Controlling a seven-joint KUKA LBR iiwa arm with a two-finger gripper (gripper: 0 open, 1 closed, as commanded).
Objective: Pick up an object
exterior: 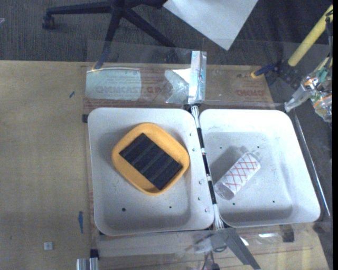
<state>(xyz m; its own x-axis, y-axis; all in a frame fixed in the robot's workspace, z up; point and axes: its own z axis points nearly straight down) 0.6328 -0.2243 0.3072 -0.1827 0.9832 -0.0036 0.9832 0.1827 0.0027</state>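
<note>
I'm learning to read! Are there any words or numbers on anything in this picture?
No text here can be read for sure.
Clear plastic sheet behind the bins: big pale letters, mirrored and too blurred to read.
Another patch of pale letters further right on the bench: too faint to read.
White tube in the right bin: a red criss-cross pattern, no words.
Yellow thing in the left bin: dark stripes, no words.

The chair base (pixel 113 16) is cut off at the top edge, and lettering on the clear panel (pixel 113 84) blurs beyond reading.
</note>
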